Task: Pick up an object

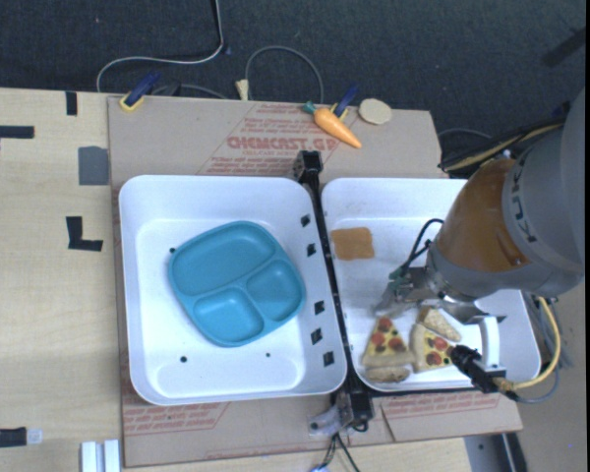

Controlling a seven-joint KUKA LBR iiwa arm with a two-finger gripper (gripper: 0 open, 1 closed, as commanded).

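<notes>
Two toy pizza slices, tan-crusted with red and yellow topping, lie side by side at the near edge of the right bin, a pale wedge touching the right-hand one. The gripper hangs just above them; whether its claw is spread or pressed together cannot be told. The grey arm slants in from the right. A tan square lies mid-bin. The left bin holds one blue divided plate. Beyond, one carrot and one beige disc rest on cardboard.
</notes>
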